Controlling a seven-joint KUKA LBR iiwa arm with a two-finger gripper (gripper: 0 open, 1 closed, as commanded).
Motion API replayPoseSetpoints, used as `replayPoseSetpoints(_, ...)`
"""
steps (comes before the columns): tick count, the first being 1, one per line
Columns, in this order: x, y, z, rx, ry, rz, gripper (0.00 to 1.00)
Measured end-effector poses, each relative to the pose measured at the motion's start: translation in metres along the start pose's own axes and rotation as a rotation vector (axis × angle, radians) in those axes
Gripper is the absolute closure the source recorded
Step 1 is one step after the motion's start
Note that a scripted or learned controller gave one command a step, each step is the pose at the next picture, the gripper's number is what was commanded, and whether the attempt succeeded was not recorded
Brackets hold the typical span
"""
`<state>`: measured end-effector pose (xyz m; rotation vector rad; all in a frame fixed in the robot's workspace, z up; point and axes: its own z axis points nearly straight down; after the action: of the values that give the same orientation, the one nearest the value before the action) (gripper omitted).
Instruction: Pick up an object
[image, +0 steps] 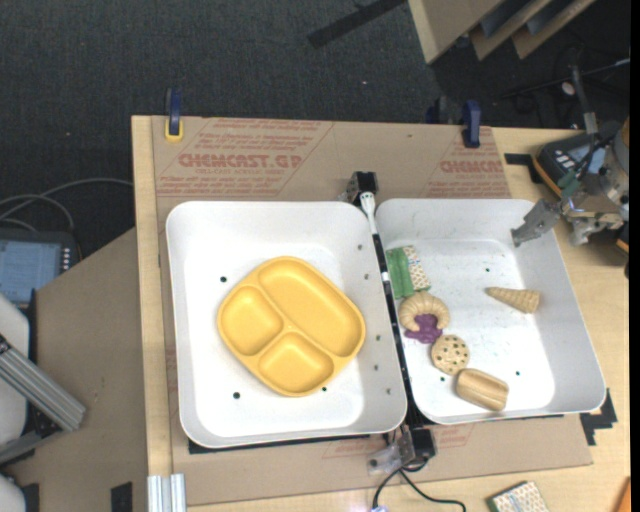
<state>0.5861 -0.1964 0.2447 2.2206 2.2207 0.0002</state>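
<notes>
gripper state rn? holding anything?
Gripper: over the right bin's far right corner, nothing seen between its fingers; open or shut cannot be told.

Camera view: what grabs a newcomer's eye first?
The yellow three-compartment tray dominates, lying at a slant in the middle of the left bin. Next comes the toy food in the right bin: a green packet, a croissant, a purple piece, a cookie and a bread roll clustered near the divider, and an ice-cream cone apart. The gripper sits over that bin's upper right corner.
</notes>
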Motion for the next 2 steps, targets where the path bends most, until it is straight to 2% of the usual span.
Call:
replayPoseSetpoints(1, 0.055, -0.021, 0.163, 0.017, 0.008, -0.003, 0.0)
replayPoseSetpoints(2, 0.098, 0.069, 0.152, -0.008, 0.0, -0.007, 0.0)
